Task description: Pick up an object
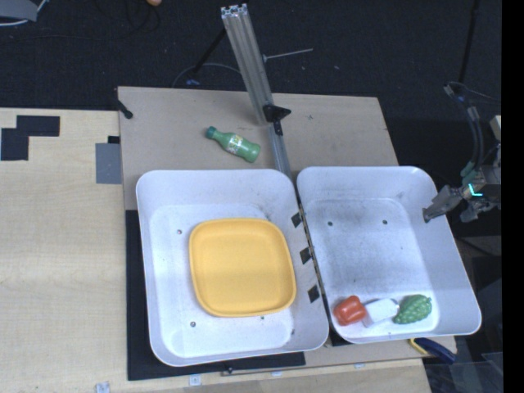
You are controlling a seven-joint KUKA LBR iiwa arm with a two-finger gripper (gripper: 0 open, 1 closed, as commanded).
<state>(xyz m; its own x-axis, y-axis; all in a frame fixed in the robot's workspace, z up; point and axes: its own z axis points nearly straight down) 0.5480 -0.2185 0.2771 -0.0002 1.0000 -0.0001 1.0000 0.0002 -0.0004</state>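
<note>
Camera view. Two shallow white bins sit side by side on the bench [344,129], their inner rims touching along a seam fitted with small black clips.

The left bin [160,211] holds a yellow plate [241,266], roughly square with rounded corners, lying flat near the bin's middle. Bare floor surrounds the plate on all sides, widest along the left wall.

The right bin [442,244] has three items grouped in a row along its near rim: a red pepper [350,309] on the left, a white block [381,311] touching it in the middle, and a green bumpy item [413,309] on the right. The row runs parallel to the near rim. The rest of this bin's floor, from the middle to the far wall, is open.

A green bottle [234,143] lies on its side on the bench beyond the left bin, its long axis slanting from upper left to lower right, cap end toward the upper left. A grey metal rail [250,56] leans above the seam between the bins.

The gripper [446,203] is at the right bin's right rim, well apart from the three items, pointing left toward the bin. Whether it is open or closed cannot be told; nothing is seen between its tips.
</note>
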